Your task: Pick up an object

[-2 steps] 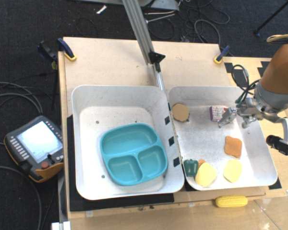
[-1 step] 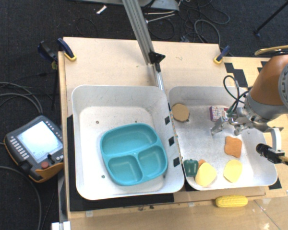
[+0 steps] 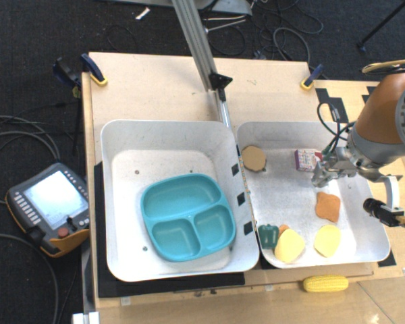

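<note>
The right bin [image 3: 283, 132] holds a round tan cookie [image 3: 254, 158] at its left, a small purple and white box [image 3: 304, 159] near the back, and an orange piece [image 3: 328, 206] at the right. Along its front lie a green pepper piece [image 3: 268, 235] and two yellow pieces [image 3: 289, 246] [image 3: 327, 240]. My gripper [image 3: 322, 175] hangs low over the bin, just right of the purple box and above the orange piece. Nothing is seen between its fingers.
The left bin [image 3: 121, 140] holds a teal compartment plate [image 3: 187, 216]. A yellow corn cob [image 3: 325, 284] lies on the bench in front of the right bin. A metal pole [image 3: 198, 36] slants down to the bins' shared edge. A teach pendant [image 3: 48, 209] sits off the bench at left.
</note>
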Tool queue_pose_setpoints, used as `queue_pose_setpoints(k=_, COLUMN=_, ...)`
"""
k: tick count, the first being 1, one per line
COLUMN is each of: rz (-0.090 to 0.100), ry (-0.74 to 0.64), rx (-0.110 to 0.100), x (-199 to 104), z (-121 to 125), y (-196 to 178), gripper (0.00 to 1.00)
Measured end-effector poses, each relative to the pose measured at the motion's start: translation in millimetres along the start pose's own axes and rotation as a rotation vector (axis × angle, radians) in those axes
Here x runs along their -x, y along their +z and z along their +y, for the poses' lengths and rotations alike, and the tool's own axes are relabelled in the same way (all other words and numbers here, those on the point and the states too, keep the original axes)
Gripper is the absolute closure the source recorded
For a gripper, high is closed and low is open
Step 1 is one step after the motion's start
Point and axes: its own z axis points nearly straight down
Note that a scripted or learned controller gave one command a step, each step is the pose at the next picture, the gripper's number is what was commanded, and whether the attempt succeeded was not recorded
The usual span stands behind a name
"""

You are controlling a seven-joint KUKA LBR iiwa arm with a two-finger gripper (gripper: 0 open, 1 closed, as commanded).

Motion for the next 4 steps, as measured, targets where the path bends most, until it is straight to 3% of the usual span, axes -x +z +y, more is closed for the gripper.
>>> queue_pose_setpoints(k=2, rz=-0.002, ry=-0.003, rx=0.006, x=-1, z=8, y=-117, gripper=1.00)
queue_pose_setpoints(k=3, rz=0.000, ry=-0.002, rx=0.000, x=-2, z=9, y=-116, gripper=1.00)
queue_pose_setpoints(k=4, rz=0.003, ry=-0.007, rx=-0.003, x=-58, z=6, y=-106, gripper=1.00)
